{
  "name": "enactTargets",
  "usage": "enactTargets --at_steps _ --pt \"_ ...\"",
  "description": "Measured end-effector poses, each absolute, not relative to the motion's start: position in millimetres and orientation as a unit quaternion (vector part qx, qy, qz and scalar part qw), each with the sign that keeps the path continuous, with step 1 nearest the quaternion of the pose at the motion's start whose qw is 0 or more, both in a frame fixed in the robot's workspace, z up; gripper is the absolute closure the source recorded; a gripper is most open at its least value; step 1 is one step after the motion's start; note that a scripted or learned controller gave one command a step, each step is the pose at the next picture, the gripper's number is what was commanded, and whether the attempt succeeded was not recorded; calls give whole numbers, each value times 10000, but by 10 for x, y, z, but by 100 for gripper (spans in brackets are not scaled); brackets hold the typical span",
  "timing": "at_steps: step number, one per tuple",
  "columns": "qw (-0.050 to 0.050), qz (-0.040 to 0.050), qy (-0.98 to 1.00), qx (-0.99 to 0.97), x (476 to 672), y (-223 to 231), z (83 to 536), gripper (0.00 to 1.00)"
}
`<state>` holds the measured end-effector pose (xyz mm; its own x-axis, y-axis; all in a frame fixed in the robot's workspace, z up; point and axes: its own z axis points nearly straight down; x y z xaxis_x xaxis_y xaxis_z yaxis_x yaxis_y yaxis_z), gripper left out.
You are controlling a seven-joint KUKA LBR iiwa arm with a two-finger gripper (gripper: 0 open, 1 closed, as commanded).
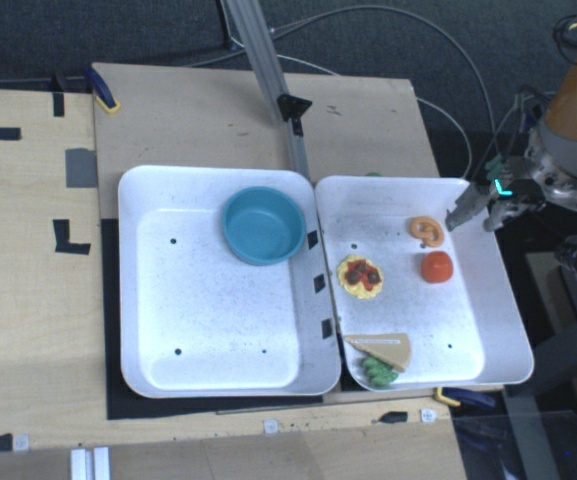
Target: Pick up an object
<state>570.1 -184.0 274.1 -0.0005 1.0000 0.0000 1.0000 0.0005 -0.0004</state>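
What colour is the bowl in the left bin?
Blue, a teal-leaning shade; the bowl shows plainly in the camera view, near the left bin's back edge.

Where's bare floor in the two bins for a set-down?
Left bin: bare everywhere below and left of the blue bowl. Right bin: a strip between the tomato and the sandwich; crowded around the pretzel and pizza.

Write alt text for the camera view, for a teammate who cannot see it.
The grey arm's two-finger gripper hovers open over the right white bin's far right edge, holding nothing. That bin holds an orange pretzel-shaped toy, a red tomato-like ball, a small round pizza toy and a tan sandwich wedge with green. The left white bin holds a round blue bowl.
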Motion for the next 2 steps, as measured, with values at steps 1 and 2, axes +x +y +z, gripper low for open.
enactTargets --at_steps 1,2 --pt "2 2 -7073 -7069 5700 -1840 2740 0" --pt "16 10 -7072 -7070 5729 -1891 2295 0"
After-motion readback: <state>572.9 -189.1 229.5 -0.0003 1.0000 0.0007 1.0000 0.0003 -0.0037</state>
